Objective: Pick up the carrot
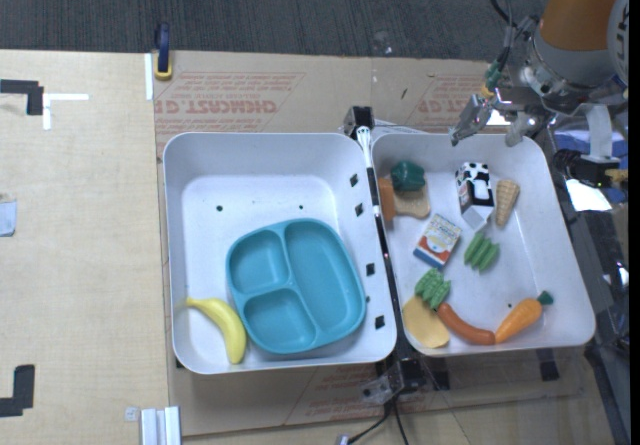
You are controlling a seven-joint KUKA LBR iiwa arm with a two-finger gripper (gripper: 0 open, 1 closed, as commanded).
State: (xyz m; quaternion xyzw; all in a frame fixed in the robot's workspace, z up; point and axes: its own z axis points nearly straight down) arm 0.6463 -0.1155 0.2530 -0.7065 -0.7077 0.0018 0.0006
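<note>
Brown cardboard covered the surface (230,103) beneath two shallow white bins set side by side, with dark carpet along the top of the view. Left bin (190,253): a teal divided plate (295,285) and a banana (225,325). Right bin (560,263): assorted toy foods, among them the carrot (520,317), which lay in the bin's 5 o'clock corner, near the front wall. Its long axis ran from about 8 o'clock (pointed orange tip) to 2 o'clock (green top), the tip just beside the end of a red sausage (465,324). The hand (492,121) hovered over the bin's far rim at roughly 12 o'clock, its two fingers apart and nothing between them. From the hand, the carrot lay toward 6 o'clock, well apart, across the whole depth of the bin. A grasp would probably call for the fingers to close across the slanted body, away from the sausage.
</note>
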